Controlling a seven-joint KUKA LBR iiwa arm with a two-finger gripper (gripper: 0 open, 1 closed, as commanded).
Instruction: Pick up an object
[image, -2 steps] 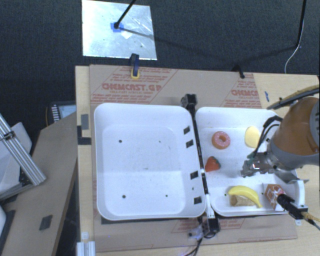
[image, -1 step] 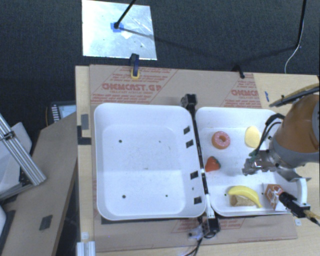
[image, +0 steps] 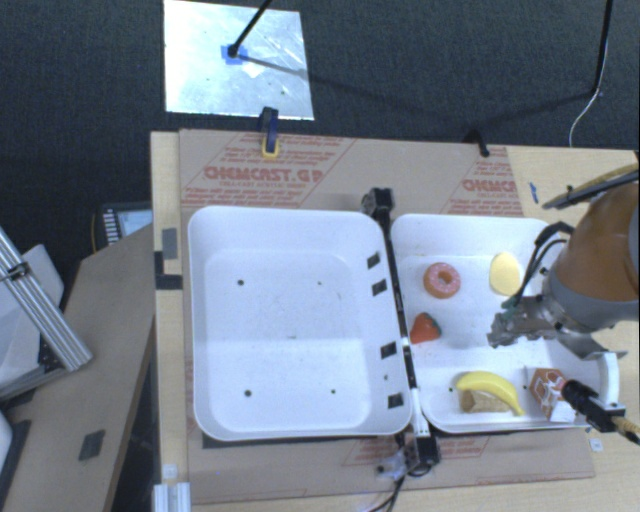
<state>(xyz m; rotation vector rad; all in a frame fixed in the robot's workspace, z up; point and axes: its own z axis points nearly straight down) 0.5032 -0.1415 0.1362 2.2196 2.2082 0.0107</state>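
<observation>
The right white bin (image: 470, 232) holds several objects. A pink donut (image: 441, 280) lies near its middle, with a yellow lemon (image: 506, 271) to its right. A red strawberry (image: 425, 328) sits by the bin's left wall. A yellow banana (image: 490, 385) lies at the front, resting over a tan bread slice (image: 478, 402). A brown and white packet (image: 548, 391) sits at the front right corner. My gripper (image: 508, 328) hangs low over the bin's right half, below the lemon and above the banana, with nothing visibly held.
The left white bin (image: 290, 320) stands beside the right one, joined by a black hinge strip (image: 392, 300). Both rest on a cardboard sheet (image: 330, 170). My grey arm (image: 600, 270) covers the right bin's far right side.
</observation>
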